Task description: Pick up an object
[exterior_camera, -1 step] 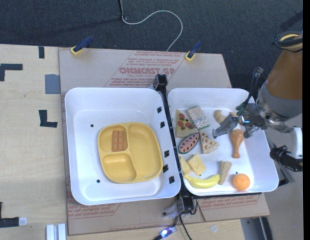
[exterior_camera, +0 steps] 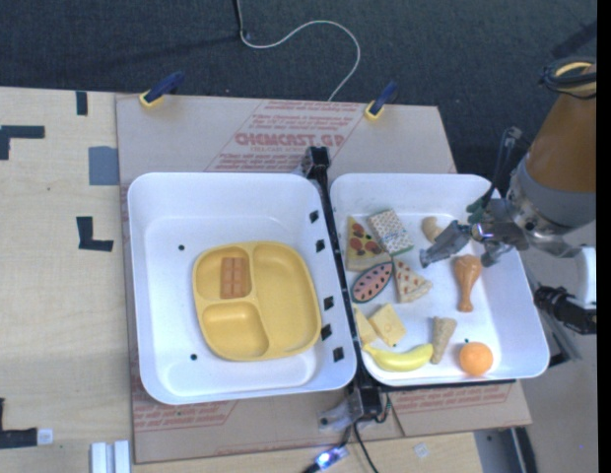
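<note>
The right bin [exterior_camera: 512,304] holds several toy foods. A brown drumstick [exterior_camera: 467,284] lies near its right side, with an orange [exterior_camera: 475,359], a cone [exterior_camera: 441,338] and a banana [exterior_camera: 399,359] nearer the front. A cheese wedge [exterior_camera: 387,323], a pizza slice [exterior_camera: 360,242] and a checkered sandwich [exterior_camera: 389,229] sit towards the left. My gripper [exterior_camera: 463,251] hangs over the right bin just above the drumstick's upper end. It is open, one finger [exterior_camera: 439,248] pointing left, and nothing is between the fingers.
The left bin [exterior_camera: 158,264] holds a yellow divided plate [exterior_camera: 286,313] with a brown waffle bar [exterior_camera: 235,276] in one section. A black clip divider [exterior_camera: 325,254] joins the bins. An oval slice [exterior_camera: 372,282] and a triangular slice [exterior_camera: 412,286] lie mid-bin.
</note>
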